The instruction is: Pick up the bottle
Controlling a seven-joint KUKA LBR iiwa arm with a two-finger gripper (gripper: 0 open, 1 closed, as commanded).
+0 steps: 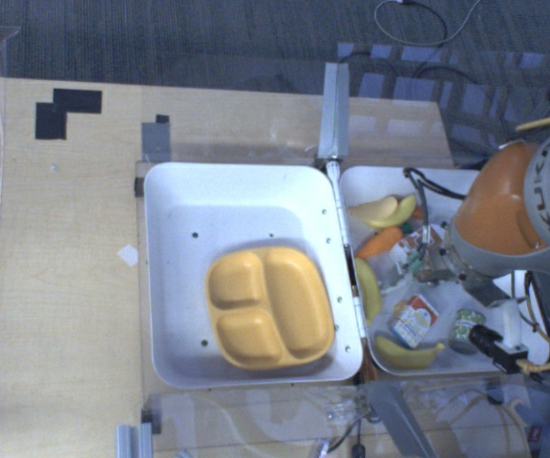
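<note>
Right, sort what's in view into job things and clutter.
Job:
- gripper, low in the right bin
- green-labelled bottle, probably the target

Lying about:
- yellow divided plate in the left bin
- bananas
- carrot
- red-and-white carton

— What do we have in the left bin (175, 256)?
— We see a yellow divided tray (269, 305) lying toward its near right side, three compartments facing up.
— And in the right bin (370, 187)?
— We count a banana (387, 211) at the far end with a carrot (380, 243) just beside it, a green-yellow banana (368, 288) along the left wall, another banana (408, 354) by the near rim, and a small red-and-white carton (413, 321) just above that one.
— Outside the bins?
— We spot black tape marks (65, 113) on the bench (55, 284) at far left, and a looped cable (411, 19) on the floor beyond.
</note>
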